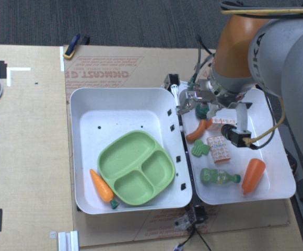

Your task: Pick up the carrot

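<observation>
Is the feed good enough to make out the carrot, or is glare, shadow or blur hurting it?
Camera view: even, soft lighting; carrot sharp beside the green plate in the left bin, no glare; the arm's near body looks blurred, shading the hand.

bins (83,156): glossy white plastic | tray (136,166): matt green plastic | carrot (101,186): smooth orange plastic

Bright, even overhead light, soft shadows, mild glare on white bins (83,140).
</observation>
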`<state>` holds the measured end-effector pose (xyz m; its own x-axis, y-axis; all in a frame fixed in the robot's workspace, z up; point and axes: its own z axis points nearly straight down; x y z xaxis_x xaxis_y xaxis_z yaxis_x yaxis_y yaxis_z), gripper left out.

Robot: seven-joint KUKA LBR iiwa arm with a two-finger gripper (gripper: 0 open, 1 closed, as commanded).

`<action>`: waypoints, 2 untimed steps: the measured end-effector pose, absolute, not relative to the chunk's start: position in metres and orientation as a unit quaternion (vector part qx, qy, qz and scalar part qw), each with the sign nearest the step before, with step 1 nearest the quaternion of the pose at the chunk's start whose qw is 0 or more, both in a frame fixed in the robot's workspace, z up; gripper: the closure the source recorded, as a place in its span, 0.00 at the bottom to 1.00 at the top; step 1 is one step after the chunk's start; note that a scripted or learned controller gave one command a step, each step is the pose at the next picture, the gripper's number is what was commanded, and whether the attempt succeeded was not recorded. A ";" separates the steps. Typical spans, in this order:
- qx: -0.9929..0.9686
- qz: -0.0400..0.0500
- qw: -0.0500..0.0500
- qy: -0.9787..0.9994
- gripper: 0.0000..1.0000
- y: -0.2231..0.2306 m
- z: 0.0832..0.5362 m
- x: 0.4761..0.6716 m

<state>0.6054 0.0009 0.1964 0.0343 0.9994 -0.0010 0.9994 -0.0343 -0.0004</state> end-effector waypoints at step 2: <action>0.627 -0.001 0.000 0.779 0.00 0.031 0.192 0.597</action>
<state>0.5968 0.0312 0.1920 -0.2149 0.9766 -0.0003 0.9766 0.2149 -0.0014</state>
